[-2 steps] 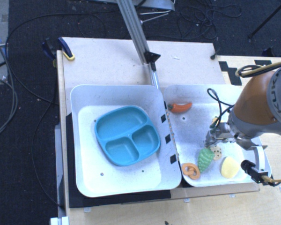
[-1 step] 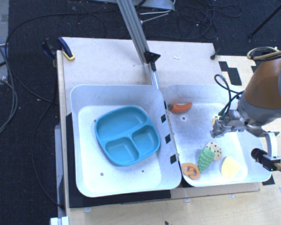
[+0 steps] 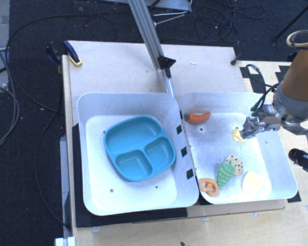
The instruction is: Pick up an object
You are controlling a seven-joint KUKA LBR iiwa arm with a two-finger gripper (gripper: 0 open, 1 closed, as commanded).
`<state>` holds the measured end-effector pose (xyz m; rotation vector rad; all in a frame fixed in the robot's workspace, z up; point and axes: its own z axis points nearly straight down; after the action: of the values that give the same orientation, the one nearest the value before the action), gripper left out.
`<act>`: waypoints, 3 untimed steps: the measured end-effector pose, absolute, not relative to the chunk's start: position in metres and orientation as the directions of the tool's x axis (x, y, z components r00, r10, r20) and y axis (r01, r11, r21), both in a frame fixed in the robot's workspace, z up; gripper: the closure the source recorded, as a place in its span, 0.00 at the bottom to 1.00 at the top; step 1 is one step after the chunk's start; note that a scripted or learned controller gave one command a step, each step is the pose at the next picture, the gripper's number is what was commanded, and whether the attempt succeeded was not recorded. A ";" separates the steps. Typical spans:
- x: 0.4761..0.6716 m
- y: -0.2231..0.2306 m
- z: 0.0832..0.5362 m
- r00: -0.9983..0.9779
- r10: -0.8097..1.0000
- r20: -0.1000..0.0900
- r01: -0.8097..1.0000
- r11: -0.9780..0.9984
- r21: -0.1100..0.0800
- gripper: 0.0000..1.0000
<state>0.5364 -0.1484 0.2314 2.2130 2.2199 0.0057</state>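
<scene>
My gripper (image 3: 248, 129) hangs over the right bin (image 3: 215, 142), near its right side. A small yellow piece (image 3: 238, 135) lies just left of and below the fingertips, touching or nearly touching them. An orange-red sausage-like toy (image 3: 197, 117) lies at the bin's back left. Toward the front sit a green corn-like toy (image 3: 225, 174), a spotted cookie (image 3: 236, 164), an orange pretzel (image 3: 209, 186) and a pale yellow round object (image 3: 251, 181).
The left bin (image 3: 92, 152) holds a blue divided plate (image 3: 139, 147). A metal pole (image 3: 146, 27) slants down to the seam between the bins. Black clips (image 3: 185, 150) sit along that seam. The arm's grey body (image 3: 292, 101) crosses the right bin's right edge.
</scene>
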 end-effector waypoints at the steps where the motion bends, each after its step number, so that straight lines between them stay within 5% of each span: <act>1: 0.537 -0.149 0.267 -0.003 1.000 -0.002 1.000 0.003 0.004 1.00; 3: 0.551 -0.033 0.253 -0.008 1.000 0.002 1.000 0.008 -0.002 1.00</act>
<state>0.5509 -0.0330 0.2529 2.2149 2.2322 0.0002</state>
